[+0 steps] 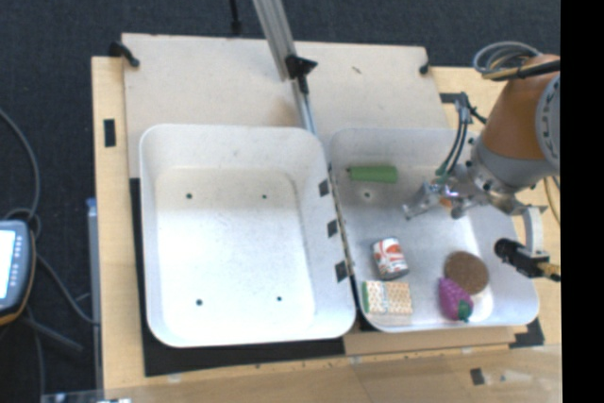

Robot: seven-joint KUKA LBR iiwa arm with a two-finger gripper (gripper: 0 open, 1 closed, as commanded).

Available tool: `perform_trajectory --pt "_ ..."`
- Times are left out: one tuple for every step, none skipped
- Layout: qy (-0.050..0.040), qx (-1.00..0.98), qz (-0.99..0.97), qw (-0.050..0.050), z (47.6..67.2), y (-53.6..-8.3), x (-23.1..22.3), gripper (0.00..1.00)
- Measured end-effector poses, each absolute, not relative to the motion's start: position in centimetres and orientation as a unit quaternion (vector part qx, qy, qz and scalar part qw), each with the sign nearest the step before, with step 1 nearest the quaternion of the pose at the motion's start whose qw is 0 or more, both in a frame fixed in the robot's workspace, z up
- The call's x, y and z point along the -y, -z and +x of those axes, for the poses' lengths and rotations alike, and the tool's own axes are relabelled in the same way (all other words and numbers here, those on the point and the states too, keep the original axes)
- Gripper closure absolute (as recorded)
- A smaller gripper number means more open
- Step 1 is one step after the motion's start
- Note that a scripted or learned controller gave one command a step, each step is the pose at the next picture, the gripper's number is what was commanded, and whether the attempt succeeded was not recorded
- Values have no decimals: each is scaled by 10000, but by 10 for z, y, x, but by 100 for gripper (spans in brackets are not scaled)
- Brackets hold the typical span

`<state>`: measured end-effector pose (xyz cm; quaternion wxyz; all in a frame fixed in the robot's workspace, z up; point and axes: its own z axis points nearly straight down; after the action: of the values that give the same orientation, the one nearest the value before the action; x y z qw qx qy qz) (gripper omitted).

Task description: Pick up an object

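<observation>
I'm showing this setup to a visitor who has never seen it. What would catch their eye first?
Probably the grey arm with its orange band reaching in from the right, its gripper hovering over the right bin. Next come that bin's colourful bits: a green block near the back, a red-and-white can in the middle, and a purple toy beside a brown disc at the front. The left bin is plain white.

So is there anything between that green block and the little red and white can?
No. In the camera view, the stretch between the green block and the can is bare white bin floor.
</observation>
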<state>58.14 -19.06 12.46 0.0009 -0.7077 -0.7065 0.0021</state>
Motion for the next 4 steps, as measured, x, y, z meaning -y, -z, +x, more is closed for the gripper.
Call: perform_trajectory --pt "-15 7056 -7086 -3 581 -100 192 0" --pt "9 7039 -7103 -26 583 -113 193 100" --pt "17 7062 -7080 -35 590 -173 201 100" --pt "15 7077 -7065 -28 591 -210 203 100"
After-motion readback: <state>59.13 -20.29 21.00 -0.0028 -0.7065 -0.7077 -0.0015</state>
